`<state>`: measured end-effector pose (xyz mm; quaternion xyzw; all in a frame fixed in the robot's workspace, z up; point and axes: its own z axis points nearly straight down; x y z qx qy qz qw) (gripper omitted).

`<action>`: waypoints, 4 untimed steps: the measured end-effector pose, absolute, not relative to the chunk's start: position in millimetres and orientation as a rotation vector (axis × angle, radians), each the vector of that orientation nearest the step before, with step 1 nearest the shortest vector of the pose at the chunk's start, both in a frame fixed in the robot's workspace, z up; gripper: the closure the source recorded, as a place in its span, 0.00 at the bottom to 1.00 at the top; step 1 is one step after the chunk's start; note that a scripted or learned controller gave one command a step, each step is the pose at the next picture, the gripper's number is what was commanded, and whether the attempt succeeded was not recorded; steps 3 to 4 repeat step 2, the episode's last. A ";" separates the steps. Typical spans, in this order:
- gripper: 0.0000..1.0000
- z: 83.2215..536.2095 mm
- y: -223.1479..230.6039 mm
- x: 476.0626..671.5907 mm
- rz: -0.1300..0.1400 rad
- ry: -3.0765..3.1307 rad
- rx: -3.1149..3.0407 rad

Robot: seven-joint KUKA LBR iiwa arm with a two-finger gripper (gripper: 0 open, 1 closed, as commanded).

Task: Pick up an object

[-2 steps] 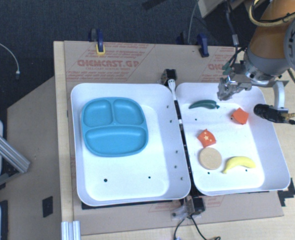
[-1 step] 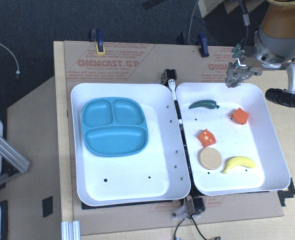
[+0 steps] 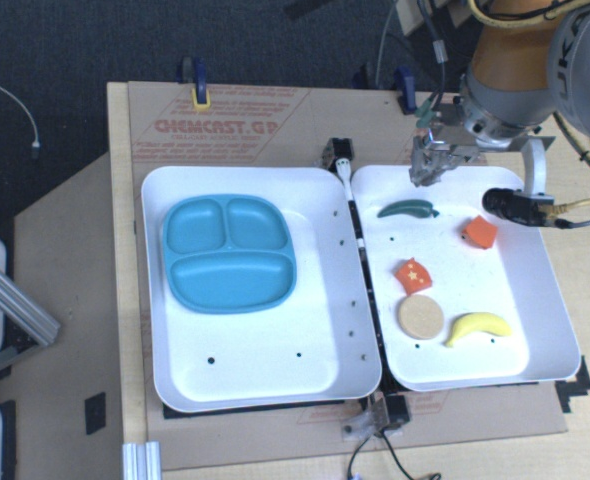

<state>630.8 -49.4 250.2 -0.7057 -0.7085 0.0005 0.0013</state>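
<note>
Five small toy foods lay in the right bin, and the gripper, holding nothing visible, hung just above the green pepper, seemingly light, stiff, slippery plastic, best pinched across its narrow middle.

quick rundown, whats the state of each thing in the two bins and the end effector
end effector: over the right bin's far edge, holding nothing
green pepper: lying flat just below the end effector
orange block: resting loose
red piece: resting loose
tan disc: lying flat
banana: lying on its side
blue divided plate: right way up in the left bin
</note>
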 end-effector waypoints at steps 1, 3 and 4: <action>1.00 253.3 2.7 617.2 0.002 -2.223 -2.217; 1.00 244.4 45.0 601.3 0.003 -2.223 -2.216; 1.00 244.4 45.0 601.3 0.003 -2.223 -2.216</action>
